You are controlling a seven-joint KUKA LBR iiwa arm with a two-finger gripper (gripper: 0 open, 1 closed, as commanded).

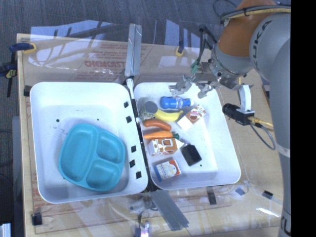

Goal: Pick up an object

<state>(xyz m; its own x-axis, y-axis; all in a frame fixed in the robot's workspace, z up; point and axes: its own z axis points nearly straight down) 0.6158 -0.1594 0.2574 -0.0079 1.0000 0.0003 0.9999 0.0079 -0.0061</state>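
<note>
My gripper (191, 88) hangs open over the far edge of the right bin (224, 149), its two fingers spread with nothing between them. Just below it lies a blue bottle (174, 102) on its side. A yellow banana (168, 115) rests in front of the bottle, beside a small white and red carton (191, 117). An orange carrot (157, 125) and a second orange one (159, 135) lie nearer the divider, next to a grey round can (147, 107). A brown and white carton (163, 146), a black block (190, 154) and a blue-edged carton (167, 169) sit toward the front.
The left bin (44, 102) holds a blue sectioned plate (92, 156). A divider with black clips (134, 132) separates the bins. The grey arm with its orange band (247, 28) reaches in from the upper right, with a black cable fitting (238, 113) beside the right bin.
</note>
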